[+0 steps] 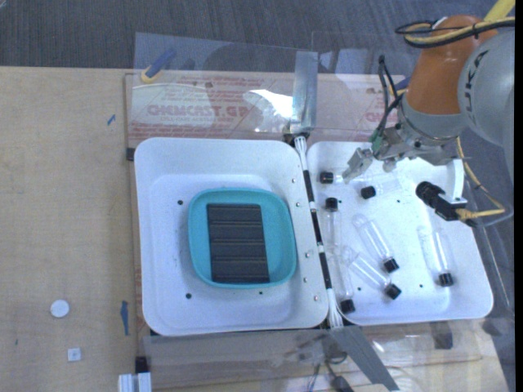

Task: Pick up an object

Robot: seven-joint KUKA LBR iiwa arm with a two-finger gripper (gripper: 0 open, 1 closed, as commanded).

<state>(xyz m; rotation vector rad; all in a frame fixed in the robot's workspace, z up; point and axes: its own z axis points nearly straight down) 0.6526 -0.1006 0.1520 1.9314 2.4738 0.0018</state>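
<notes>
The gripper [357, 163] hangs over the twelve-o'clock end of the right bin [478, 280], its grey tip pointing toward nine o'clock; whether it is parted or closed I cannot tell, and nothing is seen held in it. The things to pick lie in that bin: several clear vials with black caps; one vial [378, 247] sits near the middle, another vial [434, 256] toward three o'clock, and a loose black cap [368, 192] lies just at five o'clock of the tip. A small black cap [326, 176] lies close to the tip at eight o'clock.

To do the step well, I judge the arm should settle on one piece standing apart from its neighbours; come straight down over its middle; straddle a vial across its narrow width, not along its length, since clear round plastic will likely roll; lift only once closed.

The left bin [155, 219] holds a teal tray [282, 243] with a dark ribbed block [237, 242]. Behind the bins a clear sheet [196, 104] reads "CHEMCAST GP" in red.
</notes>
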